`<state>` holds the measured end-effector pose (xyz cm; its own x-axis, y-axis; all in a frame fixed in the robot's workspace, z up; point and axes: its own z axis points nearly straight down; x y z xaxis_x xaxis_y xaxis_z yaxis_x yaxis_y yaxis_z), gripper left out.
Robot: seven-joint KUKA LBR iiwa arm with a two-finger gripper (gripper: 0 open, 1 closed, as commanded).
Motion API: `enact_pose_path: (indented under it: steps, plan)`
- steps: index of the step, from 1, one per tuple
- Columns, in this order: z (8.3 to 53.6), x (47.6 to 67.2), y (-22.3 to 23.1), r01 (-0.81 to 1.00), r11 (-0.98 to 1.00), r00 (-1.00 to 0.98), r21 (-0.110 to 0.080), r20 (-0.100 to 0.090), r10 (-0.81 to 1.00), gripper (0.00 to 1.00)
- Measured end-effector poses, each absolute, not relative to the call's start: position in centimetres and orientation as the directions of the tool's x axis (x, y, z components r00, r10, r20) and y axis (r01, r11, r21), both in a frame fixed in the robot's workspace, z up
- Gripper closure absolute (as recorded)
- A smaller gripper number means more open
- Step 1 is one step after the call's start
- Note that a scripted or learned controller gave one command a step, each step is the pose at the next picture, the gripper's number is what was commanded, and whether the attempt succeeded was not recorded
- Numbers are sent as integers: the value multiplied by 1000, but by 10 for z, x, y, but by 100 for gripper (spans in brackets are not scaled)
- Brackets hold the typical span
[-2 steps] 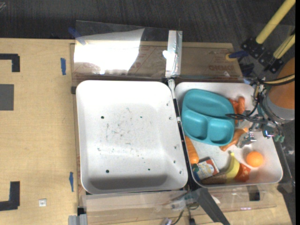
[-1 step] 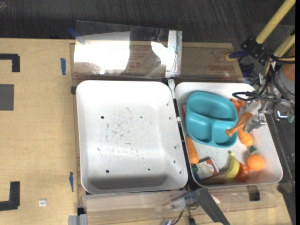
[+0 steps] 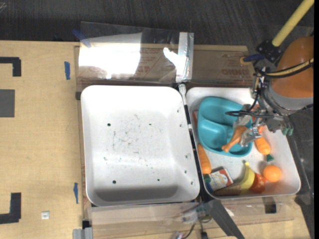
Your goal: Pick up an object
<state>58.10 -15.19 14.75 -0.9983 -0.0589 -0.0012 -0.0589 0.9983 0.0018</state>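
The arm reaches in from the right over the right-hand bin (image 3: 294,176), and its gripper (image 3: 245,131) hangs low above the near rim of a teal bowl (image 3: 217,123) that lies in the upper half of that bin; how the jaws stand I cannot tell, for the dark linkage and cables blur together there, and nothing can be made out gripped between them. The thing nearest below looks to be a small orange carrot-like piece (image 3: 234,139); it rests on the bowl's lower rim, its long axis running on a slant from lower left to upper right, with the upper end just under the gripper; a second carrot-like piece (image 3: 262,145) lies just to the right of it, outside the bowl. My judgement is that the coming move turns on this slant: the jaws should close across the piece's short width, not along its length, and the descent is nearly straight down with a slight shift toward lower left. The bowl's rim touching the piece may foul one side of the grasp. An orange ball (image 3: 272,173), a banana (image 3: 245,177) and a small carton (image 3: 219,177) lie farther toward the near wall, well apart from the gripper.
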Motion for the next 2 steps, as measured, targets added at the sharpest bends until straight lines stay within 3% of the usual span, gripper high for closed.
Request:
enact_pose_path:
  steps: [1, 2]
  plan:
    - [225, 630, -126, -149, 989, -989, -4, -16, -149, 100]
    - [122, 612, -175, -351, 936, -936, -13, -23, -352, 100]
